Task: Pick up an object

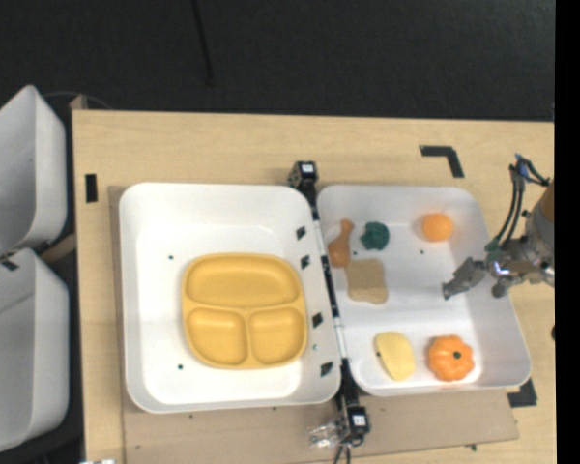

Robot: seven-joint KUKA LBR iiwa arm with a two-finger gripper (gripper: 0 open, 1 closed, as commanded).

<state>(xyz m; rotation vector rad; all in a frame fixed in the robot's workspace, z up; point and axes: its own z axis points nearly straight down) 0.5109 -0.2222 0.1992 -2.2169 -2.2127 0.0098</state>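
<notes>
While the tool [476,280] sits at the right edge of the frame over the right shallow white bin [406,367], you can see its two dark fingers spread apart with nothing between them. Below it, at the lower right of that bin, lies the small orange plastic pumpkin [450,358] beside a pale yellow lemon-shaped piece [396,355], with a round orange ball [437,226], a dark green lump [374,236], a tan bread-like slab [366,281] and a slim orange-brown piece [340,244] further up. On the wooden tabletop [222,148], the left white bin [145,259] holds a yellow three-compartment plastic plate [245,309].

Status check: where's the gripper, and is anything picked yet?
Gripper over right bin's right side, jaws open, holding nothing. Nearest: orange ball, pumpkin. Path clear.
</notes>
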